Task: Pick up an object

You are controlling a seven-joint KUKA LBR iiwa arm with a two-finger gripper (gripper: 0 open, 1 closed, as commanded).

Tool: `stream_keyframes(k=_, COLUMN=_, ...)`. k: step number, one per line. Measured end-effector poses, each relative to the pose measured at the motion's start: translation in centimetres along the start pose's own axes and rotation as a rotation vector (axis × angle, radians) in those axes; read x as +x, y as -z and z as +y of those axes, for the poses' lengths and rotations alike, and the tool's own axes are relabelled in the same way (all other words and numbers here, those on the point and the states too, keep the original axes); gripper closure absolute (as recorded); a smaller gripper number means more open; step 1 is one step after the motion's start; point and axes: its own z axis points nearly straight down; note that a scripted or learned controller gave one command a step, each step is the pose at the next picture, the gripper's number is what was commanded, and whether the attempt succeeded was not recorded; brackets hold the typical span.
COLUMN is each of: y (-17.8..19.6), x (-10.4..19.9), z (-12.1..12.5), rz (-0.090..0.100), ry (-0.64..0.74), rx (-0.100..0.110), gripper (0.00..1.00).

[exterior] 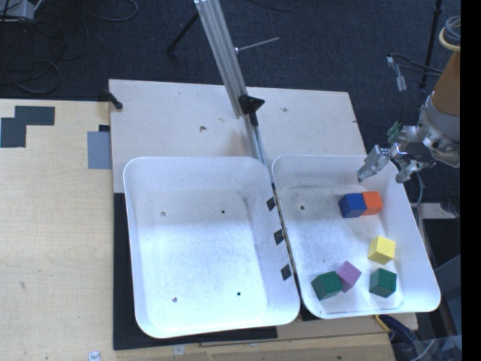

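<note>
The right bin (312, 183) holds several small blocks. A blue block (351, 205) touches an orange block (372, 202) near the bin's far right. A yellow block (382, 250) lies below them. Toward the front sit a purple block (349, 274), a dark green block (327, 285) touching it, and another green block (382, 283). My gripper (388, 164) hangs above the far right rim of this bin, up and to the right of the blue and orange pair. Its two fingers stand apart, open, with nothing between them.
The left bin (197, 239) lies beside the right one, with black clips along the shared wall (275, 216). A slanted aluminium bar (229, 70) rises from behind the bins. The grey and orange arm (451, 96) comes in at the right edge.
</note>
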Motion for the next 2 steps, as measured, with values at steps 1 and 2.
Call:
stream_keyframes(k=1, y=0.0, x=0.0, z=0.0, rz=0.0, ry=0.0, rx=0.0, gripper=0.0)
stream_keyframes(k=2, y=-15.4, x=1.0, z=2.4, rz=-0.007, ry=-0.001, rx=-0.021, gripper=0.0)
